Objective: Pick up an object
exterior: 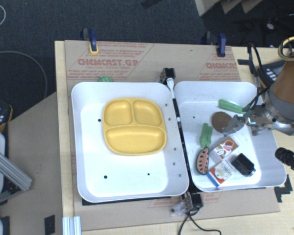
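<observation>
Six items crowd right bin (186, 131) | pincer (236, 125) beside brown disc (219, 121) | grip state: cannot tell

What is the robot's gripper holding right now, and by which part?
It cannot be told. The two-finger gripper sits low in the right white bin, beside the round brown disc and under the green oblong piece; no object visibly sits between its fingers.

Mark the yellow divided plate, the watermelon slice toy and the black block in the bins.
yellow divided plate (134, 126): camera view, left bin, on the divider above its wide lower compartment.
watermelon slice toy (202, 161): camera view, right bin, middle of the red flesh.
black block (244, 164): camera view, right bin, centre of its top face.
</observation>
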`<state>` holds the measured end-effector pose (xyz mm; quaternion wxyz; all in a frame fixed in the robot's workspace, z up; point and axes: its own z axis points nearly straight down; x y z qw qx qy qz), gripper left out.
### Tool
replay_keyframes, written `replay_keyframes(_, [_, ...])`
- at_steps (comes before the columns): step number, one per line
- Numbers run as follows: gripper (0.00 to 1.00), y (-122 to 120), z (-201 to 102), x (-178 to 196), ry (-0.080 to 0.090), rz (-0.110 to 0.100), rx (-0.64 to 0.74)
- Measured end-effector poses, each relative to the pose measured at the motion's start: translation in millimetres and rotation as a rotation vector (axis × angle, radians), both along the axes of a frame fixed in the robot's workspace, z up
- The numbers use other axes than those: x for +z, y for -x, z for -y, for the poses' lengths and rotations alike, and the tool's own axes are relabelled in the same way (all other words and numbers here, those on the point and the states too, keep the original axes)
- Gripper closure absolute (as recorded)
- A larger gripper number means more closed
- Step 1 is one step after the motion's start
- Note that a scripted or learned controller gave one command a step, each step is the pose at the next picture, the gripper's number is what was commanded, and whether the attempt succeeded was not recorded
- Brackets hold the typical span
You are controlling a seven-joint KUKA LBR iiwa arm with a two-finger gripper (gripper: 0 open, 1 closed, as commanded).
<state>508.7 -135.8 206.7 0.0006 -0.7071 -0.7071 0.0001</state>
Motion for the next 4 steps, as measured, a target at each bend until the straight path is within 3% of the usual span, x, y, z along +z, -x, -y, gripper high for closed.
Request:
replay_keyframes(1, [0.00,21,-31,-101,0.010,0.023,-0.004])
replay_keyframes(2, [0.00,-36,-25,-110,0.009,0.016,-0.004])
replay_keyframes(3, [0.00,-5,-36,-109,0.021,0.054,0.002])
replay_keyframes(4, [1.00,-6,-31,-96,0.029,0.060,-0.007])
